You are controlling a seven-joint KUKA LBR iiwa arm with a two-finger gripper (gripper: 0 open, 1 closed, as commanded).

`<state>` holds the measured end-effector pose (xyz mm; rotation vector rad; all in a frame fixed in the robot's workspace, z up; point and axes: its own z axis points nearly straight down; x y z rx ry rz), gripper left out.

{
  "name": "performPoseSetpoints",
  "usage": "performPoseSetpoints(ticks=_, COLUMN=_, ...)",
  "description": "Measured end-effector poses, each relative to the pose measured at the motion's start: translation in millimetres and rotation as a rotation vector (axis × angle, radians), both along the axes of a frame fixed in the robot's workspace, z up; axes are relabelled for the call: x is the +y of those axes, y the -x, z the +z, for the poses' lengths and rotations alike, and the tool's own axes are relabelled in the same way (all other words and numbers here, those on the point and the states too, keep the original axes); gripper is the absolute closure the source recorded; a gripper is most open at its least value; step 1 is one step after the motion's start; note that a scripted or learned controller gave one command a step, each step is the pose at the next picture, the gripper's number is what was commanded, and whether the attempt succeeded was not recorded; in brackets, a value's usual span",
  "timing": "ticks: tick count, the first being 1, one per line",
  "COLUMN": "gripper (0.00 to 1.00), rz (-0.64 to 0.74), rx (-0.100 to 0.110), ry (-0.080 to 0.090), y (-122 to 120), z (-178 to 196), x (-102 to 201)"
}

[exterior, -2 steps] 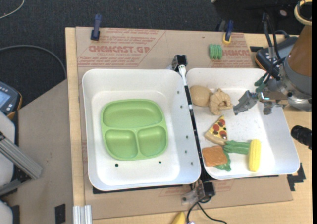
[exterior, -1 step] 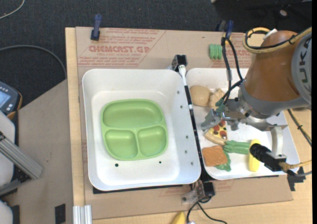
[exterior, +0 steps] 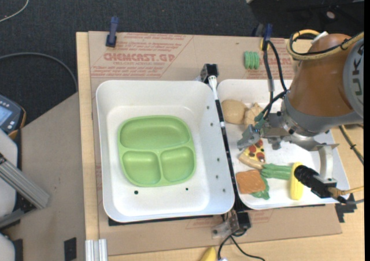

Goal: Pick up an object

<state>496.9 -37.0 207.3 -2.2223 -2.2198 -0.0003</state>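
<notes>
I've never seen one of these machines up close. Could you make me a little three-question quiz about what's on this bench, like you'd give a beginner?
1. True or false: the green divided tray lies in the left bin.
2. Which item lies nearest the right bin's front edge? A) the toy corn B) the tan bread-like piece C) the pizza slice
3. Fill in: the arm reaches in over the ____ bin.

Key: 1 true. 2 A. 3 right.
</notes>
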Motion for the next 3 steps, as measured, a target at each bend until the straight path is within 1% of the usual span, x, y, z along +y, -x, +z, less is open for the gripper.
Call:
performPoseSetpoints(ticks=1, gripper=0.00, rz=0.002, rx=0.006, ry=-0.002, y=19, z=-24, x=22)
performPoseSetpoints(ticks=2, gripper=1.00, rz=-0.001, rx=-0.002, ry=0.000, y=17, z=-12, x=21)
performPoseSetpoints(ticks=3, gripper=1.00, rz=0.010, rx=-0.003, ry=-0.003, y=17, z=20, x=98)
